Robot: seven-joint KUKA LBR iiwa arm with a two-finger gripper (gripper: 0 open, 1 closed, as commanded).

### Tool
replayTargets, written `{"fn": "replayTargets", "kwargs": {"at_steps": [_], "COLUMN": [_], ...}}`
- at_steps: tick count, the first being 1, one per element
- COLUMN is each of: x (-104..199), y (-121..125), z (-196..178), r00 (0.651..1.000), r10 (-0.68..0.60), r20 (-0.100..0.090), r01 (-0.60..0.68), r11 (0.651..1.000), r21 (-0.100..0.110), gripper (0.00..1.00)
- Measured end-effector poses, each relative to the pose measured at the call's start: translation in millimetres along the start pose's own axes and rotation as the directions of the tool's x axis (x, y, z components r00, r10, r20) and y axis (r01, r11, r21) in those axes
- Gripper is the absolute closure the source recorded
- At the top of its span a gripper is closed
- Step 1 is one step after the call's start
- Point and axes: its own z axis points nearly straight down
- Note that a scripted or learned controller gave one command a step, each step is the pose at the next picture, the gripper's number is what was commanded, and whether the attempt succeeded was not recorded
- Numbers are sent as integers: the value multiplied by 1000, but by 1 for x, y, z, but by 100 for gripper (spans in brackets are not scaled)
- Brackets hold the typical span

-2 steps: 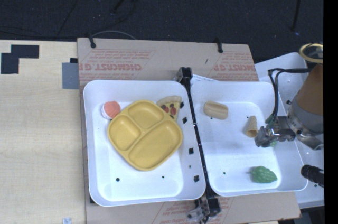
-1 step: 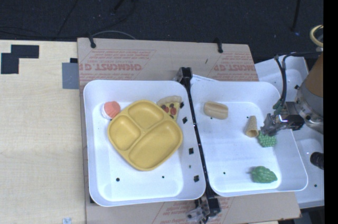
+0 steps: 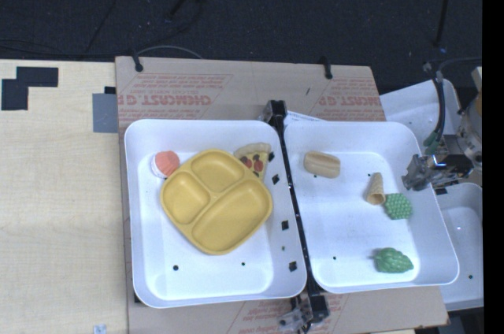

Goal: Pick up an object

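The tool [image 3: 419, 172] sits at the right rim of the right bin [image 3: 346, 277], its grip state impossible to tell, with nothing visibly held, so the pick looks not yet done: nearest lies the green ball [image 3: 398, 206], then cone [image 3: 376, 188], bread roll [image 3: 321, 164], green lump [image 3: 392, 261].

Right bin [image 3: 346, 277]: tan bread roll [image 3: 322, 164] lying flat near back left; small cone [image 3: 375, 188] tilted, touching light green bumpy cluster [image 3: 398, 206]; darker green leafy piece [image 3: 392, 261] near front right. Left bin [image 3: 205, 287]: yellow divided plate [image 3: 216, 201], orange disc [image 3: 166, 162], pizza slice [image 3: 253, 157] half tucked behind plate.
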Motion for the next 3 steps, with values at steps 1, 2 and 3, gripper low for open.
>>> {"fn": "replayTargets", "kwargs": {"at_steps": [1,2,3], "x": [50,106,150], "y": [5,1,0], "z": [20,38,49], "r00": [1000,1000,1000], "r10": [-2,-3,-2], "r20": [-3,-3,-3], "r01": [2,3,2], "r11": [1000,1000,1000], "r21": [6,7,7], "gripper": [100,100,100]}}
